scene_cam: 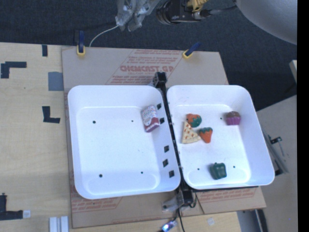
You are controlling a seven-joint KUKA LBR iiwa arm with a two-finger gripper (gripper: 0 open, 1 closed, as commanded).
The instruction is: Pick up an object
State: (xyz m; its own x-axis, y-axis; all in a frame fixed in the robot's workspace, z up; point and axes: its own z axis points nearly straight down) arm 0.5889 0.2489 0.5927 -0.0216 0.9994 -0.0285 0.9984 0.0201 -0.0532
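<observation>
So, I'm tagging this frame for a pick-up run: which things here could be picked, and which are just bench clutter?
Pickable:
red-and-white packet, left bin
pizza slice
red-and-green toy
carrot
purple toy
green pepper

Just lying about:
yellow clamp
blue-and-yellow clamp
cardboard sheet

Gripper (pixel 134 11) up at top edge of view, well above and behind the bench, pointing down-left. Grey arm (pixel 270 6) bulks in at top right corner. Wrist (pixel 181 8) dark, cables attached.
</observation>
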